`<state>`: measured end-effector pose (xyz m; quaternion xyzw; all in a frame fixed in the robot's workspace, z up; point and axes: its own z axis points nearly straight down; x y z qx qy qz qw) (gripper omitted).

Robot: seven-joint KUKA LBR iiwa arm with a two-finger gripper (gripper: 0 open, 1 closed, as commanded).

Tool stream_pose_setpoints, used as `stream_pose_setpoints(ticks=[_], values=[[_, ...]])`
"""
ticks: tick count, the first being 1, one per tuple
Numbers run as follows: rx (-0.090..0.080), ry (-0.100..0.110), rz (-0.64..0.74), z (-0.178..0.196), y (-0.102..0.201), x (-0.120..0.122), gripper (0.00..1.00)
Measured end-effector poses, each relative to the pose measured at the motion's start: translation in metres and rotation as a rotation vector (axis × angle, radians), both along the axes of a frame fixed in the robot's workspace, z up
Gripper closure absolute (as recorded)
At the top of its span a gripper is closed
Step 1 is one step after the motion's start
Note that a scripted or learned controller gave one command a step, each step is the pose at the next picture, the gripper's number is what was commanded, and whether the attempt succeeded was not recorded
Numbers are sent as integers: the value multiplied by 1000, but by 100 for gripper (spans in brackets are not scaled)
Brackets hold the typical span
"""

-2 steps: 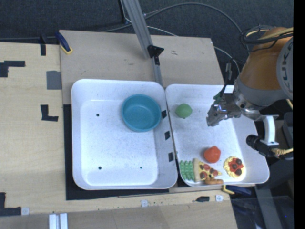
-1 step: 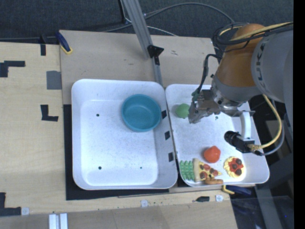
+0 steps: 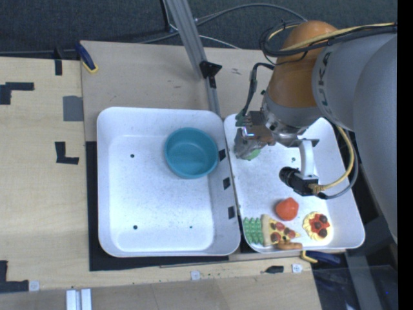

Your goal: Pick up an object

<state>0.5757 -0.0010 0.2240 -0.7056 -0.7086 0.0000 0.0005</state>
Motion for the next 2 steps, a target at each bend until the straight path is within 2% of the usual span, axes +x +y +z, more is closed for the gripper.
stream_pose_setpoints(ticks=[2], values=[[0,0,-1,7,92,15,100]])
